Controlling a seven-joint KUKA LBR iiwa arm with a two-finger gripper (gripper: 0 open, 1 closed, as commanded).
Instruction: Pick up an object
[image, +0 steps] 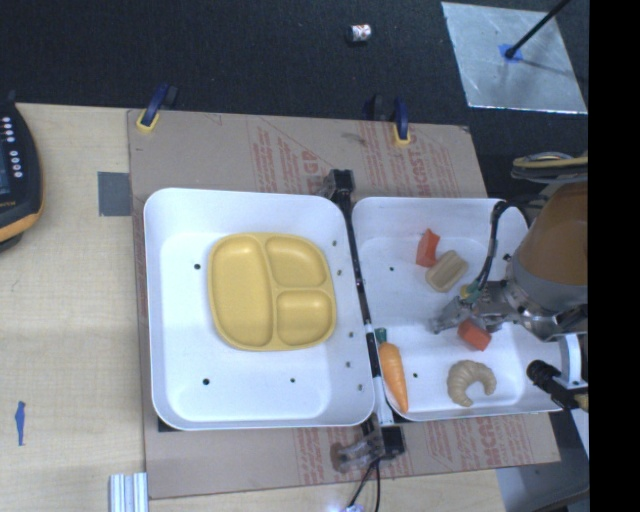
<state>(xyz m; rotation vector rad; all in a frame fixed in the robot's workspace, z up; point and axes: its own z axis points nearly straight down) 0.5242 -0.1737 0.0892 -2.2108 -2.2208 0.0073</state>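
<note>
1. In the right bin (400, 215), the gripper (462, 318) hovers by a red block (475, 336); its grip state can't be told.
2. Centre over the block, clear of the croissant (470, 381), before closing.

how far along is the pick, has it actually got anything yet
Done: the arm has reached into the right bin, and its hand sits low beside the red block. In hand: nothing visibly lifted; whether the block is gripped cannot be told. The croissant, carrot, tan bread piece and orange piece lie untouched. Left: a confirmed grasp and lift. The yellow tray sits in the left bin.
</note>
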